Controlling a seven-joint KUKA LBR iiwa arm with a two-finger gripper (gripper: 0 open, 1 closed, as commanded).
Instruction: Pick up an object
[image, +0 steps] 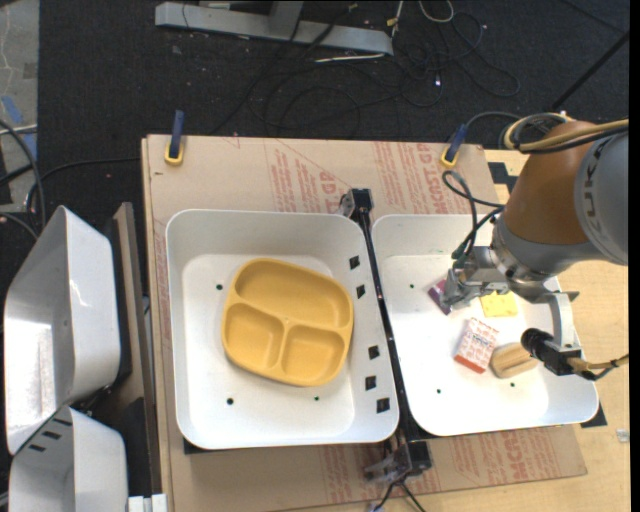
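The right bin (440, 400) holds a small red-and-white box (477, 345), a tan block (512, 360), a yellow piece (498, 305) and a purple thing (440, 294) partly under the arm. My gripper (462, 288) hangs low over the bin's upper middle, right beside the purple thing and the yellow piece. The wrist hides the fingers. In the left bin (195, 400) lies a yellow divided plate (288, 322).
A black divider (378, 310) runs between the two bins. The arm's orange band (550, 190) and grey body cover the right bin's upper right corner. White containers (55, 320) stand off the bench at the left. Cables lie behind the bench.
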